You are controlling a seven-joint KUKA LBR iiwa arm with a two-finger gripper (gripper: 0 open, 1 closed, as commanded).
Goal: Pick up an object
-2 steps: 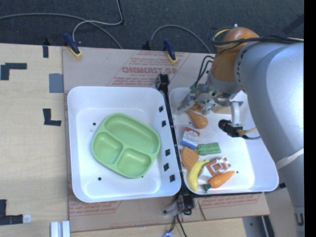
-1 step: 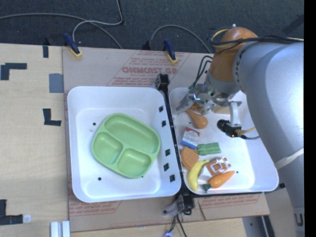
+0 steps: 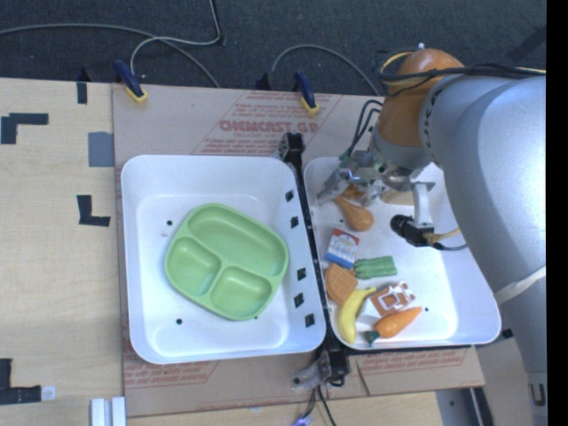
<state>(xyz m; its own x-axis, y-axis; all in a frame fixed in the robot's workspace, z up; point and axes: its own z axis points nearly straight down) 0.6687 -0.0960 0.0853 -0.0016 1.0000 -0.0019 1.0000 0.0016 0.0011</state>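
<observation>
Right now the gripper [image 3: 359, 183] sits low over the far end of the right bin [image 3: 461, 304], with the orange-banded arm [image 3: 479, 149] coming in from the right side of the view. Directly under and just toward the near side of it lies a tan, pear-shaped object [image 3: 355, 211], which looks like the likeliest target. Its long axis runs on a diagonal, narrow end up toward the gripper and fat end pointing down toward the middle of the bin. The wrist hardware hides the narrow end, so whether the fingers are spread, clenched or already around that object cannot be told from this angle.

The other candidates lie farther along the same bin, toward the near rim: a small blue and white packet [image 3: 342, 248], a green piece [image 3: 374, 266], a round orange cookie-like item [image 3: 340, 282], a yellow banana [image 3: 351, 312], a carrot [image 3: 398, 321] and a red and white piece [image 3: 390, 297], all crowded close together. The left bin [image 3: 146, 264] holds a green divided plate [image 3: 226, 261], well apart from the gripper.

Judging by the layout, the tan object is the nearest by a clear margin, and a grasp would want to close across its narrow neck, at right angles to that diagonal
</observation>
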